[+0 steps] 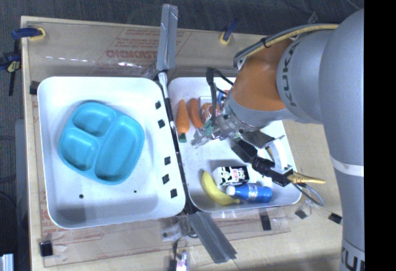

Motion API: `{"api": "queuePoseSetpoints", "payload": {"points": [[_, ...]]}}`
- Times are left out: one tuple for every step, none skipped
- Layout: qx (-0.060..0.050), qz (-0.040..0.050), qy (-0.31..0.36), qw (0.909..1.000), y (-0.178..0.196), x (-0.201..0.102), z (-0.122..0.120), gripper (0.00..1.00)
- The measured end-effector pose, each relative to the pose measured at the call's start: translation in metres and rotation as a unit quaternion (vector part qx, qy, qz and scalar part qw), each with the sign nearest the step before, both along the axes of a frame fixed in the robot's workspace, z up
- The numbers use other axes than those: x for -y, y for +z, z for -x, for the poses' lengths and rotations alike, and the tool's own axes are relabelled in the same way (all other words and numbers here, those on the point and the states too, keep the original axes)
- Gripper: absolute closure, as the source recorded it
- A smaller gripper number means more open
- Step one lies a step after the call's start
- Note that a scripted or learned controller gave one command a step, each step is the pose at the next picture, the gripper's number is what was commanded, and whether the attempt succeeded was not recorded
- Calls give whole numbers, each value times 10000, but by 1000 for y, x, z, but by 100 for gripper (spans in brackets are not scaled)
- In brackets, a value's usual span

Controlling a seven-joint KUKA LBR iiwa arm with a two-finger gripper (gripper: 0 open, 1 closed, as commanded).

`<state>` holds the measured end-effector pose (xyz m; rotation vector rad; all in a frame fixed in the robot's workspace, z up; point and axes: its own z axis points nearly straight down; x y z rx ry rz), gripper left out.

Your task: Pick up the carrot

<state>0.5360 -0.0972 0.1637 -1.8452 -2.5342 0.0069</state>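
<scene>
Bench (93, 38) carried 2 white bins. Carrot (182, 117) lay in right bin (195, 202), upper left corner — gripper (207, 132) just beside it; finger state could not be told.

Two white bins on my bench, and what lies in them besides my target

The left bin (62, 202) fills the left and centre of the frame and bears a blue compartment plate (102, 143), set toward its upper left; in the right bin (192, 198), at lower centre-right, a yellow banana (213, 189) lies along the lower rim, a blue bottle with a white cap (250, 192) rests just beside it, a small black-and-white carton (232, 174) sits touching above them, and a reddish sausage-like piece (195, 113) lies near the top, under a metal bar (166, 38) rising from between the bins
</scene>
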Motion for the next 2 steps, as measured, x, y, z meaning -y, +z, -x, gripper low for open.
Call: {"api": "queuePoseSetpoints", "payload": {"points": [[5,0,-308,9995,25,-48,57,100],[14,12,-840,9965,52,-97,58,100]]}}
